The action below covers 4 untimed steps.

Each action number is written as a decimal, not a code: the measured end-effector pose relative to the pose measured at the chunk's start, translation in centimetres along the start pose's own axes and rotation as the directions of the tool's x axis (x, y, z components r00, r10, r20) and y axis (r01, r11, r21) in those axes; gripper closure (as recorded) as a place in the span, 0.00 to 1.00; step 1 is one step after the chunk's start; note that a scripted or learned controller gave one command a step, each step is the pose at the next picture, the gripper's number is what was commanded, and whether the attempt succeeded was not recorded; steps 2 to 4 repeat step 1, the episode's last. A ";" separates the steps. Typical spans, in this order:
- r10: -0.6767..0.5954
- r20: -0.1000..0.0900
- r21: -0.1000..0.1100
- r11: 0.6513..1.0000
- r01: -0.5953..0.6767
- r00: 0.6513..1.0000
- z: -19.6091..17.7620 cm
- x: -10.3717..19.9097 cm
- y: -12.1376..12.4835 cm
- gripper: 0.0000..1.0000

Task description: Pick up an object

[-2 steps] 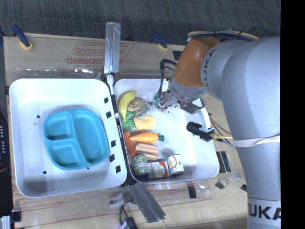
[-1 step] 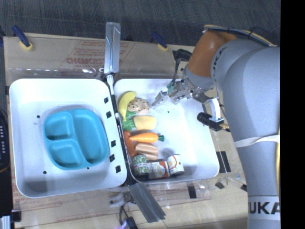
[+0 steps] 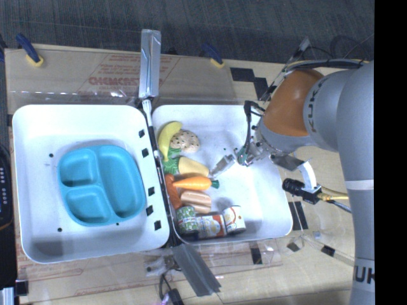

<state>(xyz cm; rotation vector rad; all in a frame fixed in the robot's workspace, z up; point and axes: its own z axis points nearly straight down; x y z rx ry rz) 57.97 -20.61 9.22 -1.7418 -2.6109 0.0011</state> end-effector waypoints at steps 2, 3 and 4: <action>0.214 -0.002 0.002 0.977 -0.214 0.977 0.0 1.2 -1.3 0.00; 0.214 -0.002 0.002 0.977 -0.214 0.977 0.0 1.2 -1.3 0.00; 0.214 -0.002 0.002 0.977 -0.214 0.977 0.0 1.2 -1.3 0.00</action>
